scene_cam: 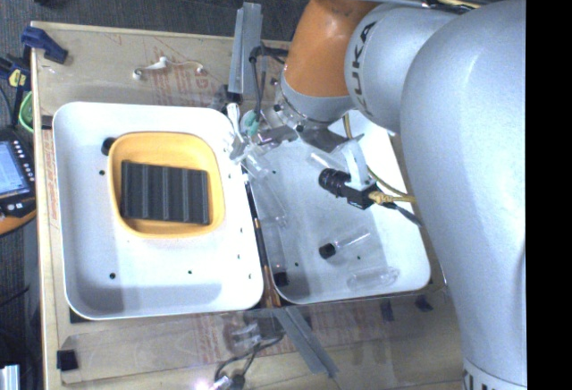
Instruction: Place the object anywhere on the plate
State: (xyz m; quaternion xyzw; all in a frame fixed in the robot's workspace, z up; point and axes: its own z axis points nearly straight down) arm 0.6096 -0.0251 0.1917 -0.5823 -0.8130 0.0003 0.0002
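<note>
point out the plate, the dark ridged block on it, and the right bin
plate [164,147]: camera view, on its yellow rim at the top.
dark ridged block [166,192]: camera view, middle of its ridged top.
right bin [393,267]: camera view, bare white floor by the lower right corner.

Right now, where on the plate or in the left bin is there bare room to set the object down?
The yellow plate has a dark ribbed block over its middle; only its rim is bare, widest on the far side. The left bin has open white floor along its near side and a strip on its right. Near the gripper, by the divide between the bins, it is crowded.
</note>
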